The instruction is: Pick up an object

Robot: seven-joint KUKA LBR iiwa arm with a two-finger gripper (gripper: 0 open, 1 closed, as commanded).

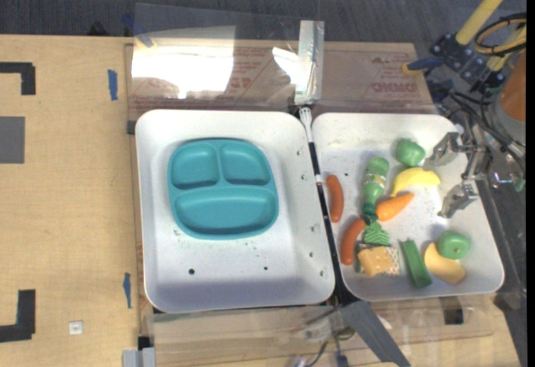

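**Open pincer above the right bin of toy food**

The left bin (150, 215) is a shallow white plastic tray with rounded corners, and it lies far to the left of the pincer. In it rests a teal plate (223, 188) with three compartments, smooth and matte.

The right bin (334, 127) has the same shape and lies directly under the pincer. The pincer (458, 171) is made of bare metal, and its two fingers stand apart, with nothing between them.

The toy food is of smooth plastic. Just left of the pincer lie a yellow banana (416, 180), curved, and an orange carrot (394, 206), pointed. Above the banana is a round green piece (410, 152). Farther left stands a green bottle shape (374, 179), and beyond it two orange-red sausages (334, 196) (351, 241), long and rounded.

Below the pincer lies a green apple (454, 245), touching a yellow pear-like piece (443, 265). To the lower left are a dark green cucumber (414, 262) and a square cracker (378, 261) with small dots.
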